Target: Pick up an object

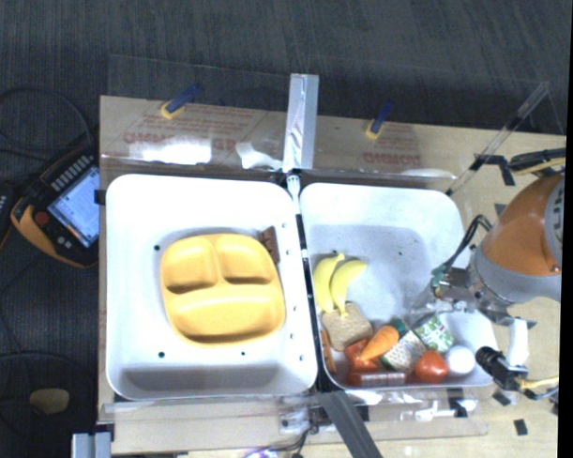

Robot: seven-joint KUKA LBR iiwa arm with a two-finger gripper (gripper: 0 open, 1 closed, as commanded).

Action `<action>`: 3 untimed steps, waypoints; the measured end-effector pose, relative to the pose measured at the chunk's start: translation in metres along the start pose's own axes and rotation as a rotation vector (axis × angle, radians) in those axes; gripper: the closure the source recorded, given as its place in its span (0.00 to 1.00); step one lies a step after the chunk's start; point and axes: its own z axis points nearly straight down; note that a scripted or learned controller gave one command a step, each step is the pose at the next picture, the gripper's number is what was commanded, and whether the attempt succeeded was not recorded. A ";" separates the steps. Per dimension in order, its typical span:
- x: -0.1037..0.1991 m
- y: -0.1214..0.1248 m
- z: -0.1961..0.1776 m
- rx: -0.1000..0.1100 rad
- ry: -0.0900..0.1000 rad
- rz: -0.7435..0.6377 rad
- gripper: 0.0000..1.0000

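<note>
Camera view, looking down at a slant on two shallow white bins side by side. I am watching from the operator's seat. The left bin (122,358) holds a yellow divided tray (223,287) lying flat near its middle. The right bin (380,227) holds a heap of toy food crowded into its near end: a pair of bananas (336,280) against the wall between the bins, a brown slice of bread (346,325) just below them, an orange carrot (380,342) lying aslant with its tip pointing toward the bananas, a red tomato (431,366), a white egg (461,360) and a small green and white carton (435,332).

The arm comes in from the right, its orange band (526,232) and grey wrist above the right bin's right edge. The gripper (446,287) hangs at the right side of that bin, just above the heap, and I cannot tell how it is set (the wrist covers it and the picture is too coarse there). Nothing shows as held.

What matters for the pick, as I judge it: the nearest things lie just below and a little left of the gripper in this view, the carton closest, then the tomato and egg. The carrot's long axis runs from lower left to upper right.
</note>
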 end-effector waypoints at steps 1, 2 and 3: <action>0.001 0.000 0.000 0.002 0.000 -0.001 0.00; 0.053 -0.031 -0.048 0.017 -0.003 0.046 0.00; 0.084 -0.031 0.006 -0.008 -0.012 -0.114 0.00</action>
